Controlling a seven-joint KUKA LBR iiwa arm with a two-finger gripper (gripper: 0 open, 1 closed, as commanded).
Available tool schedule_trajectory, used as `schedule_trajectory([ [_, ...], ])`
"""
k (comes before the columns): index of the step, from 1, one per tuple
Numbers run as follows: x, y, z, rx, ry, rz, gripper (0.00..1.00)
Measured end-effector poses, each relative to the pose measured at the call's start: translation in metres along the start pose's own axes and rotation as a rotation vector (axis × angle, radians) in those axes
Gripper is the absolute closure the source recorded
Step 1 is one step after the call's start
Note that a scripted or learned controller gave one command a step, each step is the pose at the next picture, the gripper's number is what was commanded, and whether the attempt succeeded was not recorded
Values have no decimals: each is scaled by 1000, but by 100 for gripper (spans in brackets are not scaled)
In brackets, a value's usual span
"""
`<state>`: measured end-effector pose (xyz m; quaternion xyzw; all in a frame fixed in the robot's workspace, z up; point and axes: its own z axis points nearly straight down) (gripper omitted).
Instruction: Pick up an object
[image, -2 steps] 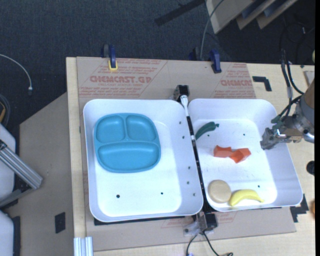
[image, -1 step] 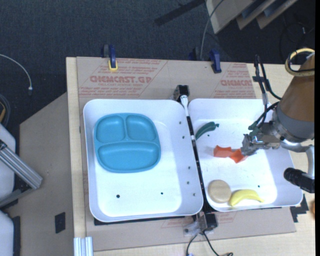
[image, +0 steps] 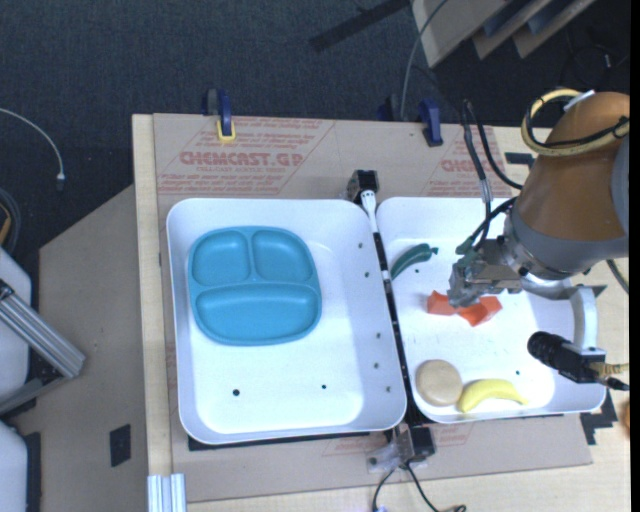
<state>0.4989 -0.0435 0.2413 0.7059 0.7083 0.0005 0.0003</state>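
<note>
Red-orange and wedge-like, the orange piece (image: 478, 311) lies right of centre in the frame, on the floor of the right bin (image: 560, 400), and part of it is covered by the end effector (image: 468, 292), which hangs directly over it; whether its fingers are spread or pressed together I cannot tell, since they are hidden against the object. Just to the upper left of this lies a green pepper-shaped toy (image: 410, 259), near the divider between the bins. Toward the lower edge of the same bin sit a tan round bun (image: 438, 381) and, touching it on the right, a yellow banana (image: 491, 394). The left bin (image: 290, 400) holds a blue divided plate (image: 256, 283), well apart from all this. Both bins rest on a cardboard-covered tabletop (image: 300, 150). As a judgement, the risk is a glancing grasp: the orange piece looks low and angular, so fingers closing off-centre could squeeze it sideways out of reach, or close above it and lift nothing. The pepper seems far enough off not to interfere.
</note>
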Motion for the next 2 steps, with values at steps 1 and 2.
schedule_trajectory([
  [1,57,-3,14,4,2,-2,100],
  [2,113,3,16,0,0,-2,100],
])
